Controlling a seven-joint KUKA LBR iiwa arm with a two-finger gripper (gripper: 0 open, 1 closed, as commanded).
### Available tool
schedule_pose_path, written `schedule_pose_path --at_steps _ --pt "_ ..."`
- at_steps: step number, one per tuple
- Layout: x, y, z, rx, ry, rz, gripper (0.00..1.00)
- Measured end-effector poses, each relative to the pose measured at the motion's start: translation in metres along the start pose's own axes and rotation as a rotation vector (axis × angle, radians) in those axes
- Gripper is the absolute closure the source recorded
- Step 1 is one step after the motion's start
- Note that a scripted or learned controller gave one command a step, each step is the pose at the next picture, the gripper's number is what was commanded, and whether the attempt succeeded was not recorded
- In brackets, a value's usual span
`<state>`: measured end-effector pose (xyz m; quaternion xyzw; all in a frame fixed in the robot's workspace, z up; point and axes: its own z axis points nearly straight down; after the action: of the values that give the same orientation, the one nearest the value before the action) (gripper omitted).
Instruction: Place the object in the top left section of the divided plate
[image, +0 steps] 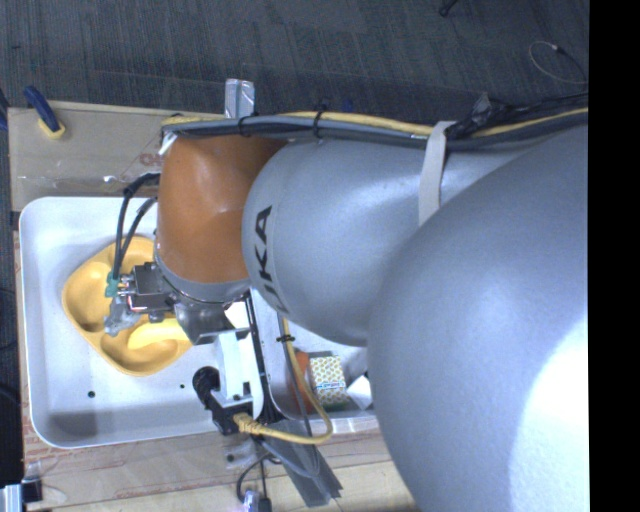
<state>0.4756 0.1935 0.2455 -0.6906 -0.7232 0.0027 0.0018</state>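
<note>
A yellow divided plate (95, 295) lies in the left white bin (50, 400), with its rounded sections showing on the left and at the bottom. The grey arm with its orange band (205, 215) reaches over the plate from the right and covers the plate's right part. The gripper (125, 305) hangs low over the plate's middle, by the ridge between sections. Its fingertips are hidden among the wrist hardware and cables. No object shows between them.
A small patterned yellow-green block (328, 377) lies in the right bin, just below the arm. Black and yellow cables (290, 430) hang by the divider between the bins. A blue-handled tool (42, 110) rests on the bench at top left.
</note>
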Motion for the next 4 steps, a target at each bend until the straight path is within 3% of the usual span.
schedule_pose_path --at_steps 1,2,3,4 --pt "-0.014 -0.001 0.056 0.000 -0.001 -0.064 0.00" --pt "-0.044 0.098 -0.007 -0.005 0.000 -0.204 0.00" --pt "-0.043 0.021 0.113 -0.029 0.001 -0.120 0.00" --pt "-0.090 0.087 0.031 -0.004 0.001 -0.074 0.00"
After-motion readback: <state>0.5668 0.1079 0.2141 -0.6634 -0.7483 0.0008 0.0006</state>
